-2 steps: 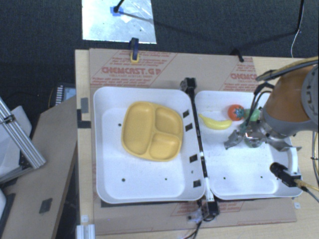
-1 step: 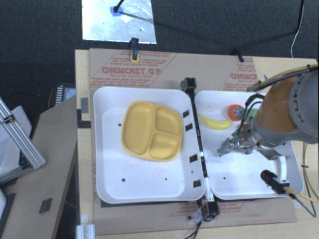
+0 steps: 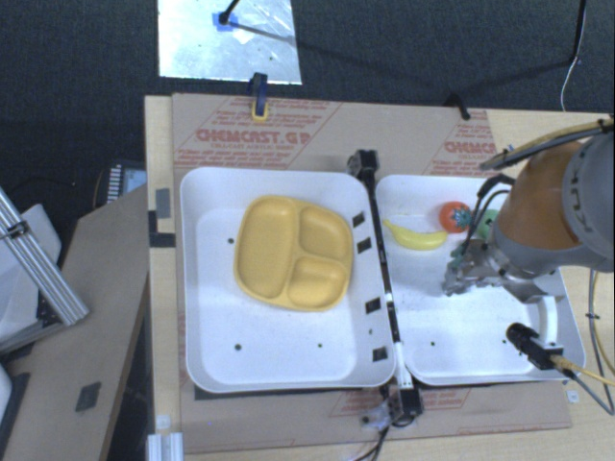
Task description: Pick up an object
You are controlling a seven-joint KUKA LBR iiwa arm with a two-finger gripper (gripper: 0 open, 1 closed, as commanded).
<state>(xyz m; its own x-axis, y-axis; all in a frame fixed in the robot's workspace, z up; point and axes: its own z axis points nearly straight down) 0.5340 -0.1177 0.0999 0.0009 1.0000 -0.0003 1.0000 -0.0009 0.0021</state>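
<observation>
Counter (image 3: pixel 317 128) with two white bins: the left bin (image 3: pixel 211 353) holds a yellow divided plate (image 3: pixel 293 253). In the right bin (image 3: pixel 461 353), the end effector (image 3: pixel 461 277), its opening impossible to tell, hovers at 5 o'clock of the banana (image 3: pixel 415 237). The banana, probably a light, smooth, stiff toy, is best gripped across its middle; a small red fruit (image 3: pixel 454 215) lies at its 2 o'clock.
</observation>
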